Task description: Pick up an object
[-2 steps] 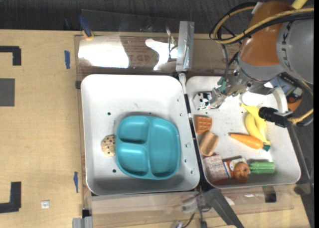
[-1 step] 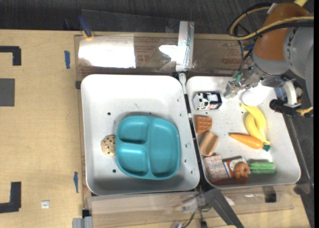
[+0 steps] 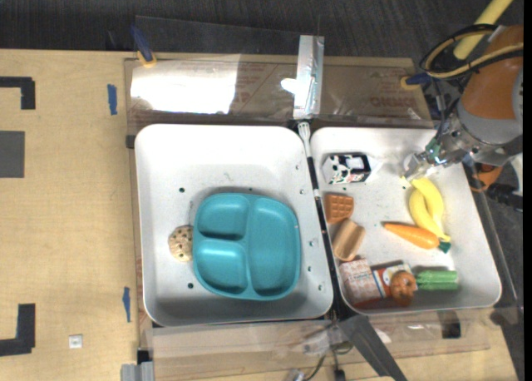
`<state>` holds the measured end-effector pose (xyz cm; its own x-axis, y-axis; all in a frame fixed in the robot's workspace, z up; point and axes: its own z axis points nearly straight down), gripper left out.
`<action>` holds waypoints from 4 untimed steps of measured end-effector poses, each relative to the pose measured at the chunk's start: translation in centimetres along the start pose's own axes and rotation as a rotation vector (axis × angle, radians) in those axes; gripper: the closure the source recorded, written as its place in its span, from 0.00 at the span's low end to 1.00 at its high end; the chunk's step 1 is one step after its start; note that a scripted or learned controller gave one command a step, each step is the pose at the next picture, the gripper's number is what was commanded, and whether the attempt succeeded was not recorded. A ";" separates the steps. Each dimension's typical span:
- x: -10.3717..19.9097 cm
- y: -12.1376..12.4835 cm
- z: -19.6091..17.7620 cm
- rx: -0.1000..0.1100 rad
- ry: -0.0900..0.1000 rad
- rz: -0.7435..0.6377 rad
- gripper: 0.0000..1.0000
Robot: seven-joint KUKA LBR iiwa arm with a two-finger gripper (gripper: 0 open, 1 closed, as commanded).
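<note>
1. As I look down on the bench, the arm comes in from the right, its orange band sitting over the far right corner of the right bin.
2. The gripper hangs just inside that bin's far right corner; it is small and blurred from here, so I cannot tell how it stands, and I see nothing caught in it.
3. A banana lies right below the gripper, near the right edge of the right bin, running lengthwise toward the near side. Whether the gripper touches its far end I cannot tell.
4. A carrot lies slantwise just beside the banana's near end, its green tip at the right.
5. A small black-and-white carton sits near the far left corner of the right bin.
6. Below it, along the left edge, I see a waffle-like brown piece and then a bread roll.
7. Along the near edge lie a labelled packet, a reddish apple and a green vegetable, close together.
8. In the left bin a teal divided plate sits toward the near side, with a cookie touching its left rim.
</note>
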<state>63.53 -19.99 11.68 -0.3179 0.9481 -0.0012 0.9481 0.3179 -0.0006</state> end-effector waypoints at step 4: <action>0.7 -3.8 1.4 0.000 0.008 0.415 0.00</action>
<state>59.75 -20.51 10.33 0.0911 0.9958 0.0060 0.9958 -0.0911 -0.0014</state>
